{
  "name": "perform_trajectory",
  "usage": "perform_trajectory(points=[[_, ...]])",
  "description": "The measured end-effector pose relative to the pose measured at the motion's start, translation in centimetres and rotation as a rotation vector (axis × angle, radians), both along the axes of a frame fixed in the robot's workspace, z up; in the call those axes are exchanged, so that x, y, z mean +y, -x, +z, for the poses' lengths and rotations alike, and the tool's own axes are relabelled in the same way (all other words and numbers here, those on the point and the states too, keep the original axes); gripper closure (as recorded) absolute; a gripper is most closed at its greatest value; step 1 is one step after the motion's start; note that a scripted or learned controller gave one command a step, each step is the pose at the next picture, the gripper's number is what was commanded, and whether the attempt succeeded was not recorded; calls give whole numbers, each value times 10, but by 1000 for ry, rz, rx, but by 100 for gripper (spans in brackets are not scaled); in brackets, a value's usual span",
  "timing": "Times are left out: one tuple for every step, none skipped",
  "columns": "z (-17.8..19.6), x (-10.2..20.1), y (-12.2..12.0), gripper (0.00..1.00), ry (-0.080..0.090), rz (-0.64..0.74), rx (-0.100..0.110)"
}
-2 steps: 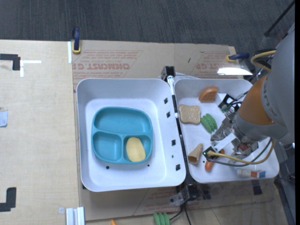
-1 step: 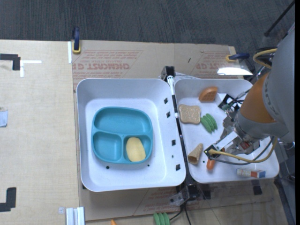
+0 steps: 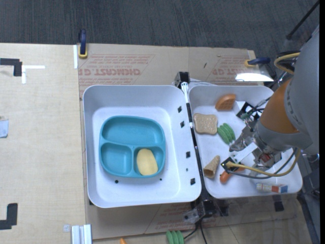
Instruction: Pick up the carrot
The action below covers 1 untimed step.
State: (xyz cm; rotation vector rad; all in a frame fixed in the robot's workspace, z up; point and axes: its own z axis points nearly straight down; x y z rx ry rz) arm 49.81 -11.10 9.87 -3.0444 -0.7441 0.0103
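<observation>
Teal plastic catches my eye first: a divided tray [image 3: 133, 128] sits in the left bin [image 3: 96, 136], with a yellow potato-like lump [image 3: 147, 161] in its lower right compartment. Both bins rest on cardboard over the desk [image 3: 35, 136].

In the right bin [image 3: 238, 187], a slice of toast [image 3: 205, 123] lies close to the dividing wall. An orange-brown rounded piece [image 3: 226, 102] lies beyond it, and a green pea pod [image 3: 226, 132] is just beside the toast. Nearer the front edge lies a tan wedge [image 3: 212, 165], and the carrot [image 3: 224, 177] is just beside it, partly covered from above.

My hand [image 3: 242, 145] hangs over the bin's middle, up and right of the carrot in the view. I cannot tell how wide it stands. A white tube [image 3: 269, 188] lies furthest right.
</observation>
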Motion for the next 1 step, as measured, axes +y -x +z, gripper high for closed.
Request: perform_trajectory(points=[[-7,-104,17,0,-15,-131,-4]])
